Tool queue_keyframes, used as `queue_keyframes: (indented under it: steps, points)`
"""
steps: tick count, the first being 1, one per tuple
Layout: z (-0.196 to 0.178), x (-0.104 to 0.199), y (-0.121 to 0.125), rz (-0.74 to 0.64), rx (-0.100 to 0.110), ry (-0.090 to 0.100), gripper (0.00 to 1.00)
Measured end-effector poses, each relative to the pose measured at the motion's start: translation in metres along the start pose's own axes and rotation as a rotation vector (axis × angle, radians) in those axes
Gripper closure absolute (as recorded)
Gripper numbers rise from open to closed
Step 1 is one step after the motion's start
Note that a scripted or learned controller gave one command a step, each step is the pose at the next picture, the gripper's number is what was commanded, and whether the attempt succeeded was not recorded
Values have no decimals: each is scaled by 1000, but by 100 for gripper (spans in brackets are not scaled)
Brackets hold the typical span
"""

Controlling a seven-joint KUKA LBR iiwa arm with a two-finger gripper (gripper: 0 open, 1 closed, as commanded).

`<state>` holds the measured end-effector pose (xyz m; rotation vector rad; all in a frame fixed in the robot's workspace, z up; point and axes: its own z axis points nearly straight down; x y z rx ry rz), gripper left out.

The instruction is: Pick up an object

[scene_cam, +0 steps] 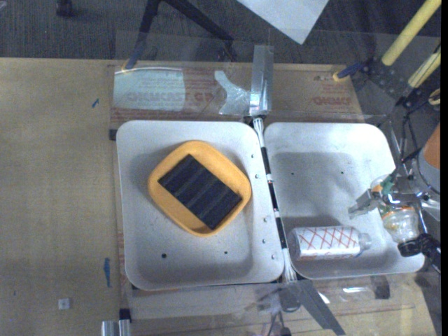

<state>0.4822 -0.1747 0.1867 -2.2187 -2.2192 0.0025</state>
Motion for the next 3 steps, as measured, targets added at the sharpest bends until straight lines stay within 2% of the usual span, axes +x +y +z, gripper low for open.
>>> queue_keyframes:
  steps: [1, 2, 3]
  points:
    - [91, -36, 49, -170, -8, 7, 0]
    - [83, -36, 49, -168, -10, 7, 100]
    - [-3, 25, 59, -213, -4, -2, 100]
